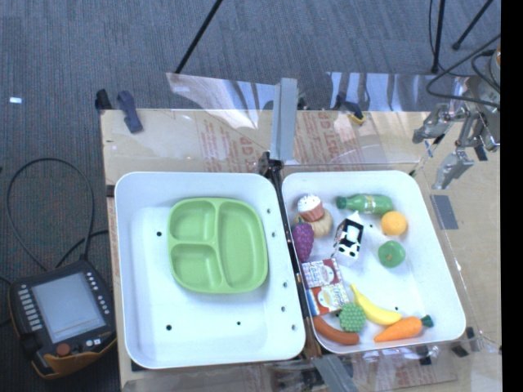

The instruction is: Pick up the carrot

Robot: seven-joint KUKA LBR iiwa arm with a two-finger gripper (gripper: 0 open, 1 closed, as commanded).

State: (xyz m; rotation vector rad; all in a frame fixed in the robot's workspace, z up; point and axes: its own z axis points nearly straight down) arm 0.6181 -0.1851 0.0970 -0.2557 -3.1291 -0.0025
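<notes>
Item: grey two-finger gripper, up right of and well apart from the right-hand shallow white bin; we read its fingers as apart, holding nothing.

Item: orange toy carrot with green top, lying at that bin's near right corner, just beside a yellow toy banana. We judge it light, stiff, slick plastic; take it across the thick mid-body.

Bin floor smooth; neighbours crowd the carrot's left.

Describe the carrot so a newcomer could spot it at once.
Go to the right-hand white bin and look along its near edge, toward the right corner. The carrot lies there, just below the banana: orange, tapered, with a green stub at its right end.
</notes>
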